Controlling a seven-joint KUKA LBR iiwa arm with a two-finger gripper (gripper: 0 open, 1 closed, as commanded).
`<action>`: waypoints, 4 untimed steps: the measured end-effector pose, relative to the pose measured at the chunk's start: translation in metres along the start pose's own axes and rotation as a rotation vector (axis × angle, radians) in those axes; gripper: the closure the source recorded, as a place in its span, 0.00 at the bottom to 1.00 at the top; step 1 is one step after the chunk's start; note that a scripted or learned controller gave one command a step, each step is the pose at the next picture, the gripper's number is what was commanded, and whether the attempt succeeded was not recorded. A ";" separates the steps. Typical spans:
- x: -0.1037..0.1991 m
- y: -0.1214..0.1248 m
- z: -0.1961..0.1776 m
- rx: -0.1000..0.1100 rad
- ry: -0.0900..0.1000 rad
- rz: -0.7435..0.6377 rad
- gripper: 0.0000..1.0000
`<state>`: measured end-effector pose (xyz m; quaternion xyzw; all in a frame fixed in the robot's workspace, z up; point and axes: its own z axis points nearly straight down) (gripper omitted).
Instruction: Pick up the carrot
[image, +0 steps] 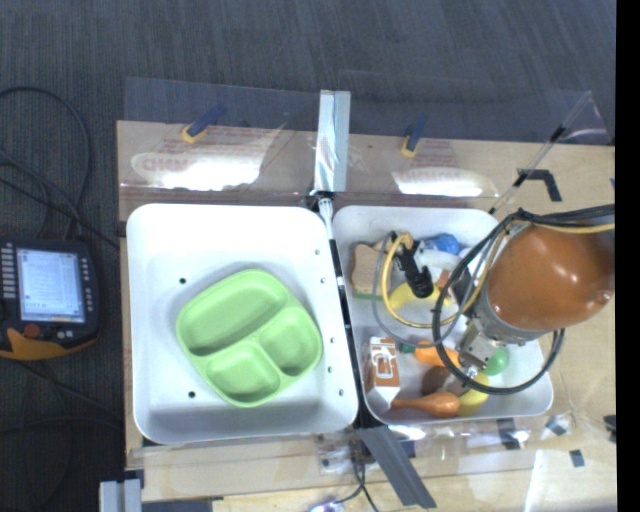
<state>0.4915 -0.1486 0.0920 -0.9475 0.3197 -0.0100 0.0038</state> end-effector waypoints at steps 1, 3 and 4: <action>-0.014 -0.032 0.001 -0.010 -0.007 -0.048 0.00; -0.044 -0.091 -0.091 -0.007 -0.023 -0.329 1.00; -0.045 -0.092 -0.098 -0.006 -0.031 -0.324 1.00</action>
